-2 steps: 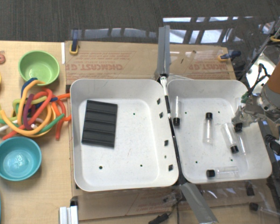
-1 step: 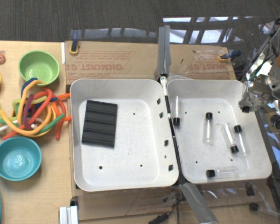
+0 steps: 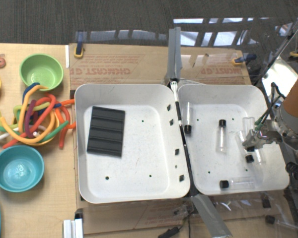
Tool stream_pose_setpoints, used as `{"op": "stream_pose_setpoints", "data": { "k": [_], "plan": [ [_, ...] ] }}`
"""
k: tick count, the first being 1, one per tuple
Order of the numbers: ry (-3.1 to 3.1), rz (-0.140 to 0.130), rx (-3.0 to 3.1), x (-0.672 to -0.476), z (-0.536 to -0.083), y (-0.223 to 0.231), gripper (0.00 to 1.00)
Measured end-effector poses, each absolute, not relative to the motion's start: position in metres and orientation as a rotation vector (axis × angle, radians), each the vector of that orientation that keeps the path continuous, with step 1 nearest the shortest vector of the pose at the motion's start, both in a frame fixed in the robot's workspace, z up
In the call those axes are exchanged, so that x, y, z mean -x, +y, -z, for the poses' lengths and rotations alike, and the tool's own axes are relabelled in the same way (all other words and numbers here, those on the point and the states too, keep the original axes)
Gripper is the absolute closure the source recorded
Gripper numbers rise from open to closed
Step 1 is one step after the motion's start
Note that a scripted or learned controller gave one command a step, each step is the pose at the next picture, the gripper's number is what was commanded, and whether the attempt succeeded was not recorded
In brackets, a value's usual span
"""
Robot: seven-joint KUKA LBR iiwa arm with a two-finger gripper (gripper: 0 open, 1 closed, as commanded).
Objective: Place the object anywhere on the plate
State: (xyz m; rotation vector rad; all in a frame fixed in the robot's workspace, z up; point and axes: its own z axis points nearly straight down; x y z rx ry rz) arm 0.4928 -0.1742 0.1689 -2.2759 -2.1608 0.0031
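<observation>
The plate (image 3: pixel 106 131) is a black ridged rectangle lying flat in the left part of the left bin (image 3: pixel 131 190). Several clear vials with black caps lie in the right bin (image 3: pixel 208 185): one vial (image 3: pixel 186 117) along its left wall, one vial (image 3: pixel 221 134) in the middle, one vial (image 3: pixel 237 184) near the front wall. Another vial (image 3: pixel 256 155) lies at the right side, partly under my gripper (image 3: pixel 250 144). The gripper is low over that vial's upper end, far to the right of the plate. A hold on the vial is not visible.
Left of the bins, a wooden table bears a green bowl (image 3: pixel 41 72), a blue bowl (image 3: pixel 18 167) and a tangle of coloured cords (image 3: pixel 37 118). A raised ridge (image 3: pixel 179 133) runs between the two bins. Cables and frame parts (image 3: pixel 288 172) crowd the right edge.
</observation>
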Motion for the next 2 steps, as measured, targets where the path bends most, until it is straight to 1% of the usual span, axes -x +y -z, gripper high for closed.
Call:
{"op": "stream_pose_setpoints", "data": {
  "k": [1, 2],
  "plan": [
    [-2.191, -0.002, 2.250, -0.542, -0.170, -0.214, 1.00],
    [-2.214, -0.002, 2.231, -0.638, -0.208, -0.220, 1.00]
  ]
}}
